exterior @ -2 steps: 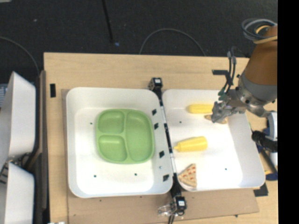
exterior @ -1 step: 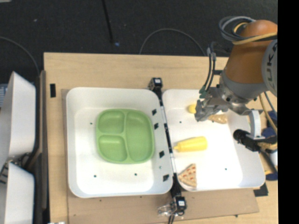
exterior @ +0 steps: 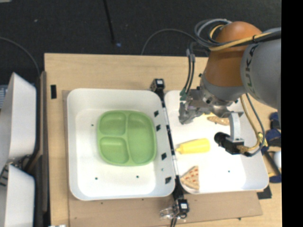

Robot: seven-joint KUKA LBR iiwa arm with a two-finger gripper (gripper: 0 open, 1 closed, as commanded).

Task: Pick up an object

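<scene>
— Two white bins are sitting side by side on the bench. What is lying in them?

— The left bin (exterior: 75, 141) is carrying a green divided plate (exterior: 127, 137), lying flat near its middle. The right bin (exterior: 227, 174) is carrying three small things. A yellow piece (exterior: 193, 146) is lying on its side close to the divider, a pizza slice (exterior: 191, 178) is resting in the near left corner, and a tan piece (exterior: 218, 120) is peeking out from under the wrist.

— And where is the gripper (exterior: 187, 113) hanging?

— Over the right bin's far left part, beyond the yellow piece and just beside the tan piece. I cannot tell whether the claw is standing open or closed.
</scene>
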